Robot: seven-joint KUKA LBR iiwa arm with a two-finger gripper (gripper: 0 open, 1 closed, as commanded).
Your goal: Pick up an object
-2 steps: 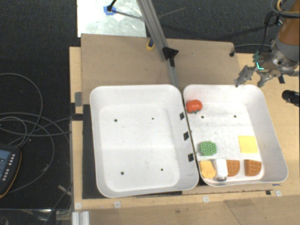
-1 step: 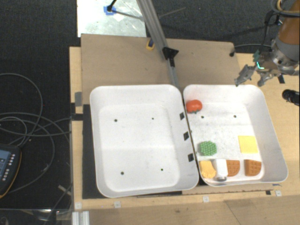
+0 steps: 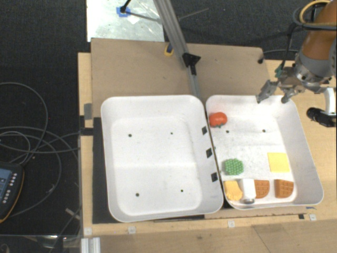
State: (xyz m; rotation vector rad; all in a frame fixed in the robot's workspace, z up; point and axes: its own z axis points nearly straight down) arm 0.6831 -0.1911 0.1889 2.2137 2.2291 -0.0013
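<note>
Hovering over the far right corner of the right bin [image 3: 295, 115], the gripper [image 3: 275, 95] sits at about one o'clock in the camera view, with its two fingers [image 3: 263, 95] spread wide and nothing between them. Every candidate object lies toward seven o'clock from it. Nearest is the red-orange piece [image 3: 218, 119], resting against the bin's left wall at the far end, off at roughly eight o'clock from the gripper and well apart from everything else, so it looks like the easiest pick. It is roundish, with no clear long axis to line up on.

Further along, the green knobbly ball [image 3: 233, 166] sits by the left wall, and the yellow square [image 3: 278, 162] lies flat near the right side. Along the near wall a crowded row runs: an orange chunk [image 3: 233, 190], a white cylinder [image 3: 248, 190] touching it, and two waffle-like pieces [image 3: 273, 188] just beside. The left bin [image 3: 113, 109] on the desk [image 3: 95, 70] holds nothing to grasp.
</note>
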